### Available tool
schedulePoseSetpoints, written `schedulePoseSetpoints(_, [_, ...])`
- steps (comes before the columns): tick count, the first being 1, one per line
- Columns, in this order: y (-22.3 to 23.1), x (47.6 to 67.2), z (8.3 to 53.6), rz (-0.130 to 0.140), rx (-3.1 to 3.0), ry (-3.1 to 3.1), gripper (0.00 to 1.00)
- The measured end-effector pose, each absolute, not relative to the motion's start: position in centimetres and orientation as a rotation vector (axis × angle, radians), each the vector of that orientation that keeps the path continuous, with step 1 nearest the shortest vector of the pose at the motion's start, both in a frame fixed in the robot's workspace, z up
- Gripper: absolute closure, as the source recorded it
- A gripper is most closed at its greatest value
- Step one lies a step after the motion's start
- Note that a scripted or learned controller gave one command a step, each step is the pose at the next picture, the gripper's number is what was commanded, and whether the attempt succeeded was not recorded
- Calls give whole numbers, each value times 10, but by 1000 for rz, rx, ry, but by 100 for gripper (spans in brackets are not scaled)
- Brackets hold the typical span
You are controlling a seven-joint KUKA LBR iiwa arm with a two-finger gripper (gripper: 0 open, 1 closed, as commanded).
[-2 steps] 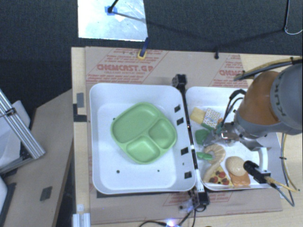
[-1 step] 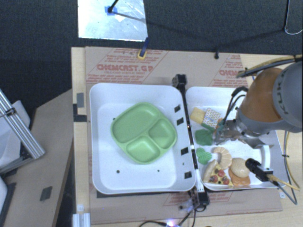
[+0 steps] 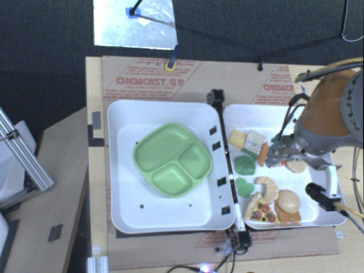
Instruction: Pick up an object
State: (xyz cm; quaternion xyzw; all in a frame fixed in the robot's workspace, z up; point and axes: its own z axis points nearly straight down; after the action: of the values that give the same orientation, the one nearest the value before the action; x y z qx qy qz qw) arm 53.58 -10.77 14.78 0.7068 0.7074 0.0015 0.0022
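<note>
The pick is not yet made, as far as the view shows. The pincer sits low in the right bin, at the frame's right, among toy food: a cheese wedge, an orange piece, a green leaf, a pizza slice and a burger. Whether it is apart or together I cannot tell, and nothing is seen lifted. The left bin bears a green divided plate.
</note>
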Motion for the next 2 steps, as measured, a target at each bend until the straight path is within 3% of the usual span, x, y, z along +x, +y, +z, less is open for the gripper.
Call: schedulePoseSetpoints(2, [-115,537,226,4,2215,2223,100])
